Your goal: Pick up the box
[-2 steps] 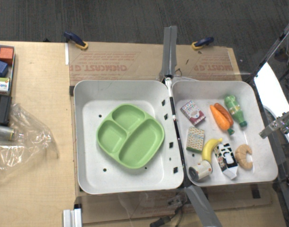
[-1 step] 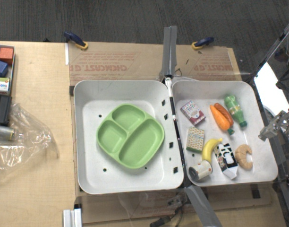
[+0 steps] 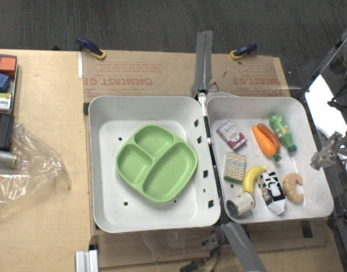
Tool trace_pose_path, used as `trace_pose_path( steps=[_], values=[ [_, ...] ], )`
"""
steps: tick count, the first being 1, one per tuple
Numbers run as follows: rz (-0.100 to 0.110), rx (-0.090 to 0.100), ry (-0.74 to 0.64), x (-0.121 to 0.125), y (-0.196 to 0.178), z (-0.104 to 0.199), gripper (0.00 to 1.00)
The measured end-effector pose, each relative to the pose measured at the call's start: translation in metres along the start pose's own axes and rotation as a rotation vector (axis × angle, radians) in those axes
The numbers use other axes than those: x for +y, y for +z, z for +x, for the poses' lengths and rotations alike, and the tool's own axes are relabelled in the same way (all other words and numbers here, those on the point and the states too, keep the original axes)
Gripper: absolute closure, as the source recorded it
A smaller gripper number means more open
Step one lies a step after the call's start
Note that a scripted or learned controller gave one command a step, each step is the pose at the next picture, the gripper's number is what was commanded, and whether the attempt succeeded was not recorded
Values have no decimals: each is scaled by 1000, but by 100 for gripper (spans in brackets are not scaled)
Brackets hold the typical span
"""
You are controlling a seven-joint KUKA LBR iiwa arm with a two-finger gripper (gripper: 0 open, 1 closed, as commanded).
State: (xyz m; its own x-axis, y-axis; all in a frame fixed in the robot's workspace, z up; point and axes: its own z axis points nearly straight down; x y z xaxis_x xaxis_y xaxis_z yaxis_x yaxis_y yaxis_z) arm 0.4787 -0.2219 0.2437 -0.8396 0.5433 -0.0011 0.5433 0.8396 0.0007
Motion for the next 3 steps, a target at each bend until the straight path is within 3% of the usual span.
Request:
trace_pose_path(
  steps=[3],
  values=[
    [-1,-3,-777,1,2,0,100]
  ],
)
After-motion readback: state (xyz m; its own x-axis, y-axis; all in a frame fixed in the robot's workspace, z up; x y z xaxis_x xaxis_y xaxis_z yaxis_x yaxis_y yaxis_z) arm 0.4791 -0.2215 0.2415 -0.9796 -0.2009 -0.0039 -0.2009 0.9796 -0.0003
